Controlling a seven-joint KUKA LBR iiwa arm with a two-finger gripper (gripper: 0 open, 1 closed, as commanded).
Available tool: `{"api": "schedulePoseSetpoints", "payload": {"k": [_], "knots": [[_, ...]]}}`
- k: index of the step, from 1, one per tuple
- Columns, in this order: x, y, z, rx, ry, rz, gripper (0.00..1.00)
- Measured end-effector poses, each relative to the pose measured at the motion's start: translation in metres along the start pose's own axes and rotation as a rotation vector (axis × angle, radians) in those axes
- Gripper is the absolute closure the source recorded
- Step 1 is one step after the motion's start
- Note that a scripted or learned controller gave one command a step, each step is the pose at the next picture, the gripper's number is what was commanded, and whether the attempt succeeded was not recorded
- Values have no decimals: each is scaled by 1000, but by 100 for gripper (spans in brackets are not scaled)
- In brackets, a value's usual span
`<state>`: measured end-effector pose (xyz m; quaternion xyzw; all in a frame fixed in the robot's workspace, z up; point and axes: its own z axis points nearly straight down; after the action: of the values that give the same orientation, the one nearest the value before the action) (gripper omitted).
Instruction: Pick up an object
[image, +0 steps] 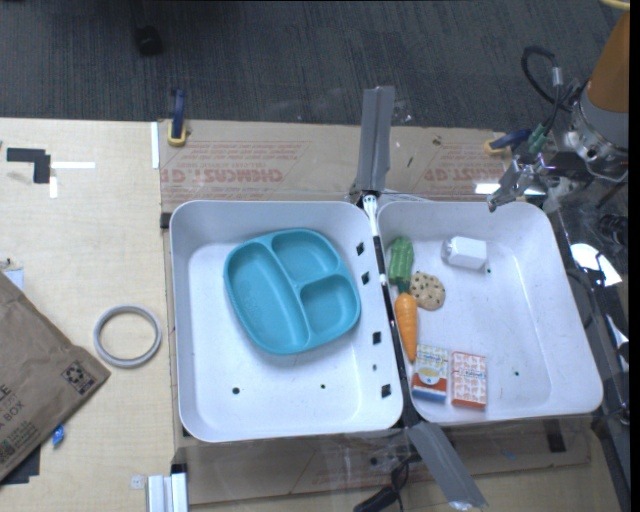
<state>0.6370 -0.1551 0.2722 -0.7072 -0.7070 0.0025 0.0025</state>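
The right bin holds a green pickle, a chocolate-chip cookie, an orange carrot, a small white block and two small cartons. A blue divided plate lies in the left bin. My gripper hangs above the far right corner of the right bin, beyond the white block and well apart from every object. Nothing is seen in its grasp.
A roll of tape and a brown cardboard box lie on the bench left of the bins. A grey bar stands at the far end of the seam between the bins. Cables hang near the wrist.
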Motion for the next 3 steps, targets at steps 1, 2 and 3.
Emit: {"api": "schedulePoseSetpoints", "payload": {"k": [1,2,3], "knots": [[51,-47,83,2,0,80,0],[58,-48,185,-2,1,51,0],[51,-151,183,-3,1,223,0]]}}
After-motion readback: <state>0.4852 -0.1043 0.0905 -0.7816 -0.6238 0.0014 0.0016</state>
